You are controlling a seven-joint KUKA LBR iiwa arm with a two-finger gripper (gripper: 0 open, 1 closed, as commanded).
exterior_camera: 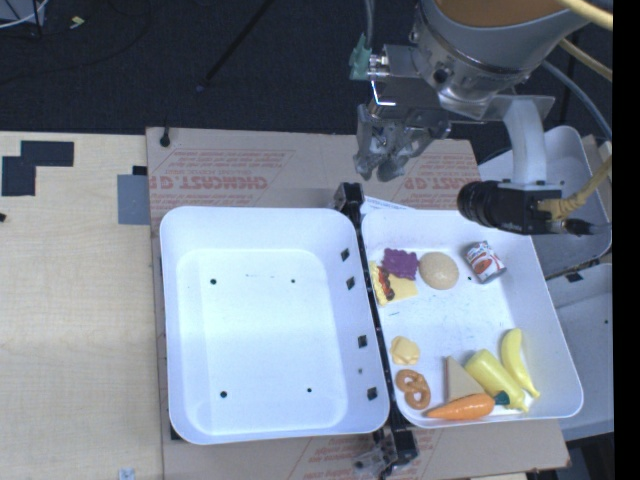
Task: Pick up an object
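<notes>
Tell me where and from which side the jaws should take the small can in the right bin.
Grip the can across its round side wall, coming from straight above. It lies tipped on its side, apart from the bread roll, so both flanks look free.

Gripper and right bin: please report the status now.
Gripper high above the far edge of the right bin, holding nothing seen. Carrot, banana, can all lying in the bin. Nothing in the way.

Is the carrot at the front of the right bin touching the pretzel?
Touching. In the camera view the carrot's pointed end meets the lower edge of the pretzel, with no white bin floor visible between them.
</notes>
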